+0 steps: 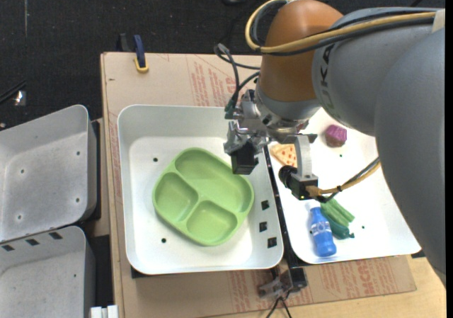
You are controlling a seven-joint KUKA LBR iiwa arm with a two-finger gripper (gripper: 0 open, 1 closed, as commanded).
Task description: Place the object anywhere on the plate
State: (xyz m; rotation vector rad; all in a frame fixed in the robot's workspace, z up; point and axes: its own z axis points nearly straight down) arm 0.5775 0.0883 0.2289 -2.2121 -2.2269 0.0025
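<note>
Although my gripper [244, 157] hangs right over the seam between the two bins, at the far right rim of the green plate [203, 197], the wrist's bulk hides its tip from above, so I cannot tell how it is set or whether anything is caught in it. Nothing shows beneath it that I could call a held object. The plate lies in the left bin [141, 239], a three-compartment dish with nothing in any well. The loose things are all in the right bin [396, 231]: an orange slice-shaped piece [285, 154] just beside my wrist, a purple lump [335, 135] farther right, a green item [338, 214] and a blue bottle [322, 232] toward the near edge. The object I am to deliver is, I judge, one of these. My worry is a dry run: if I carry nothing, opening here puts nothing down. If I do carry something, I sit so close to the plate's rim that it could land on the edge and roll off into the bin.
</note>
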